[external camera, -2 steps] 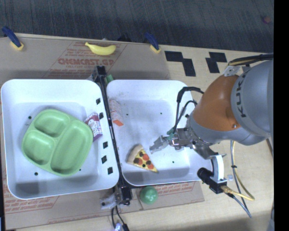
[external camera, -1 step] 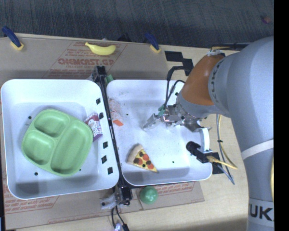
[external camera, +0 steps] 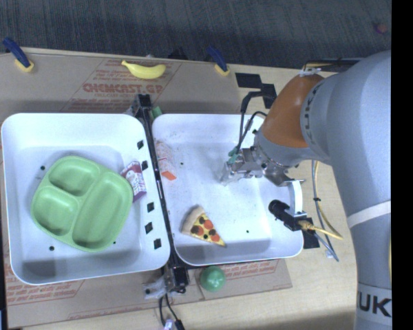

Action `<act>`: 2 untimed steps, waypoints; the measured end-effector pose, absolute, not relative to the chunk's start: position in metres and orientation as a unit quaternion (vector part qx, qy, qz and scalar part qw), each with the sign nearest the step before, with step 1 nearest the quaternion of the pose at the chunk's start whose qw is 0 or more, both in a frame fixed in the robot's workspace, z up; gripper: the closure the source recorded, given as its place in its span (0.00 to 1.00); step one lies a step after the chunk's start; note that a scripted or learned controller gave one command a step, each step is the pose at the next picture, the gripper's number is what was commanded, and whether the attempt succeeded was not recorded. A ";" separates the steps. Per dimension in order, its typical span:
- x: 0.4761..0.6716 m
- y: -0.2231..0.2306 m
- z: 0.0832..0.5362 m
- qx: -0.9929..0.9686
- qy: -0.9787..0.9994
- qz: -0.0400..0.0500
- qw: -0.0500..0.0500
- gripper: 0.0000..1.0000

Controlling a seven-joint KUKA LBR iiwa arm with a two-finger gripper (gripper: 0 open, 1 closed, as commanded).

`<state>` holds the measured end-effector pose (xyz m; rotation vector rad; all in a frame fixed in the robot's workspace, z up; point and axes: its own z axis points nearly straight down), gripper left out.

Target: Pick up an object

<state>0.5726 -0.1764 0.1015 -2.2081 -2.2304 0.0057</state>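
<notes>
My gripper (external camera: 228, 173) hangs low over the middle of the right bin (external camera: 193, 126), reaching in from the right under the orange wrist band. A toy pizza slice (external camera: 202, 227) lies near that bin's front edge, below and left of the gripper. A small orange piece (external camera: 168, 175) rests by the bin's left wall. In the left bin (external camera: 14, 136) sits a green divided plate (external camera: 82, 201), with a small dark red packet (external camera: 134, 178) at its right edge. I see nothing between the fingers.
A yellow banana (external camera: 144, 68) lies on the cardboard behind the bins. A green ball (external camera: 211, 278) sits on the bench in front of the right bin. Blue clamps (external camera: 18, 53) hold the cardboard at the back. The arm's grey body covers the right side.
</notes>
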 end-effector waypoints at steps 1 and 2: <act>0.520 -0.212 0.190 -0.706 -0.708 0.000 0.000 1.00; 0.520 -0.211 0.190 -0.706 -0.709 0.000 0.001 0.00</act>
